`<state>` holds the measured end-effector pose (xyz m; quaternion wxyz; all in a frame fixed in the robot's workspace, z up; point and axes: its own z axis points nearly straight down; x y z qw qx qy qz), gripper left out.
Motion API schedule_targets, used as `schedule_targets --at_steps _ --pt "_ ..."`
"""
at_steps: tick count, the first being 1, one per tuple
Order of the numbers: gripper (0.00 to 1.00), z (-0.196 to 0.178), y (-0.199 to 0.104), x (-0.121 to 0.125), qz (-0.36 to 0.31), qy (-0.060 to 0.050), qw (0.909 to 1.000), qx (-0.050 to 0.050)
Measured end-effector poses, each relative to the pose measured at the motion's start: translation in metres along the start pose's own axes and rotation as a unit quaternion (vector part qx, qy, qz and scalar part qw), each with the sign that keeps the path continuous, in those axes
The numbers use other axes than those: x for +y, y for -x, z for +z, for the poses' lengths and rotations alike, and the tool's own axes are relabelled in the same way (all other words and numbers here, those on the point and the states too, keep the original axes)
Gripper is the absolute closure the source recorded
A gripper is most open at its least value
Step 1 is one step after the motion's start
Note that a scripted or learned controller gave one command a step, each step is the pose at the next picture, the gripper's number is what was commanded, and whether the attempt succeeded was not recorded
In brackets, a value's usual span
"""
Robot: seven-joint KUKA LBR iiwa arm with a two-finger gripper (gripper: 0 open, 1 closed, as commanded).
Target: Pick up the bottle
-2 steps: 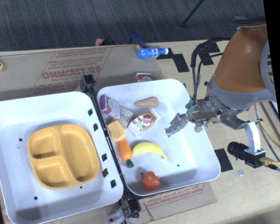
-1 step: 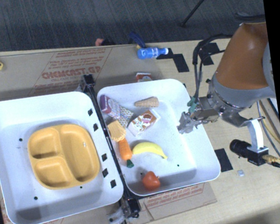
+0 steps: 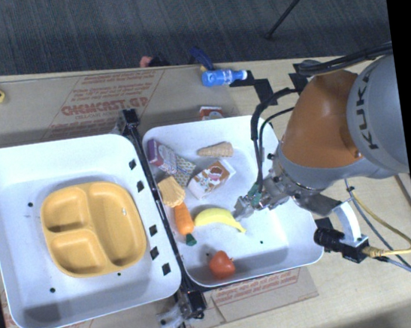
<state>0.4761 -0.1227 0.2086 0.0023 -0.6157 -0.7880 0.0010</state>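
On the bench sit two white bins side by side, the left bin (image 3: pixel 2 226) and the right bin (image 3: pixel 293 249). Left bin holds a yellow divided tray (image 3: pixel 93 227). Right bin holds clutter, mostly on its left half: a purple packet (image 3: pixel 156 154) at the far left, a printed wrapper (image 3: pixel 182 167) beside it, a tan peanut-shaped piece (image 3: pixel 214 150) farther right, a small snack box (image 3: pixel 212 178) mid-bin, a yellow block (image 3: pixel 171 191) against the left wall, and an orange carrot (image 3: pixel 184 220) just below it. A banana (image 3: pixel 218 219) lies right of the carrot, and a red tomato (image 3: pixel 221 264) sits near the front wall.

The arm comes in from the right. Its gripper (image 3: pixel 245 205) is low over the right bin, just beside the banana's right end. Spread or pinched: cannot tell, too small and blurred. Nothing visibly held.

The bottle (image 3: pixel 221 78), blue with a pale cap end, lies on its side on the bench beyond the right bin's far edge, well apart from the gripper.
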Motion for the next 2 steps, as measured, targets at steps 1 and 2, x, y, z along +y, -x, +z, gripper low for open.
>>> schedule_targets --at_steps 1,2 --pt "1.00 0.009 0.009 -0.002 -0.062 -0.001 0.9981 0.001" --pt "1.00 0.057 -0.007 0.002 -0.168 0.000 0.9858 0.000"
